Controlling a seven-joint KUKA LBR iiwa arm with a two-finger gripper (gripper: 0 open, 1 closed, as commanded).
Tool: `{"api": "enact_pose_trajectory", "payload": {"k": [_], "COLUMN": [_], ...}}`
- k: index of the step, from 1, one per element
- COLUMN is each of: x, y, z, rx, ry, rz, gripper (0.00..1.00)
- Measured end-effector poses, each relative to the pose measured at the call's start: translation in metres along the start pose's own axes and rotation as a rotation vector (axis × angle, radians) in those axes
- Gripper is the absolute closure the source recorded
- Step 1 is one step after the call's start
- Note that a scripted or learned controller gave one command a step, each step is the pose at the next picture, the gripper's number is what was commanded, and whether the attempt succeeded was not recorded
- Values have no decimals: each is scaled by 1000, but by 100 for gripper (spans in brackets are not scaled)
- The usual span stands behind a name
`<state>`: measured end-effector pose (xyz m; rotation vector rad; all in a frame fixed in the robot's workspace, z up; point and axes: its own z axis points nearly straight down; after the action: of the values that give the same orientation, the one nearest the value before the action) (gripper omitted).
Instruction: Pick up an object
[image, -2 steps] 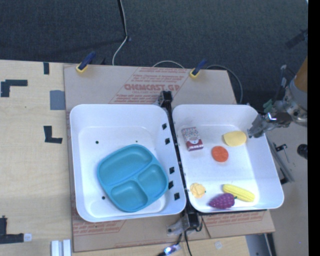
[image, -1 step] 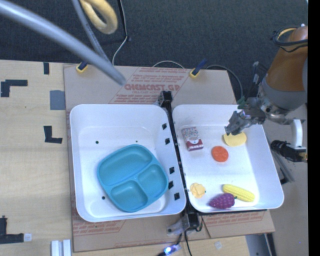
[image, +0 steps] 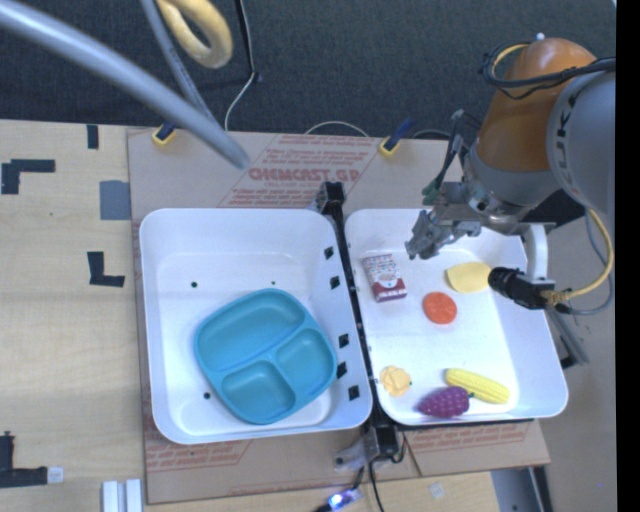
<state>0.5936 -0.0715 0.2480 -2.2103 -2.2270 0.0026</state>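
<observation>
The grey arm with its glossy orange band (image: 530, 100) reaches in from the right and hangs its dark metal gripper (image: 428, 243) over the upper part of the right bin (image: 530, 395), a shallow white tray with smooth, rounded walls. The gripper is small and dark against the white floor, and I cannot tell how it is set; nothing shows in its grasp.

Just beside and below the gripper lies a small red-and-white carton (image: 384, 277), boxy and printed, close to the bin's left wall. To the gripper's right sits a pale yellow rounded piece (image: 466, 277), possibly a toy lemon or a slice of something, smooth and plastic-looking. Below that rests an orange ball-like fruit (image: 440, 308). Along the near edge of the bin lie a small lumpy yellow piece (image: 396, 380), a purple bunch of grapes (image: 444, 402) with a knobbly surface, and a yellow corn cob (image: 478, 384), elongated and ridged, touching or nearly touching the grapes.

The left bin (image: 170, 260) holds a turquoise divided plate (image: 264, 354), matte plastic with three moulded compartments and rounded corners, lying tilted toward the bin's near right. Both bins sit on a brown cardboard sheet (image: 290, 175) printed in red
</observation>
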Motion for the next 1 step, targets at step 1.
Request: {"api": "enact_pose_trajectory", "payload": {"k": [1], "x": [49], "y": [23], "z": [19], "rx": [1], "ry": [-1], "rz": [1], "gripper": [100]}}
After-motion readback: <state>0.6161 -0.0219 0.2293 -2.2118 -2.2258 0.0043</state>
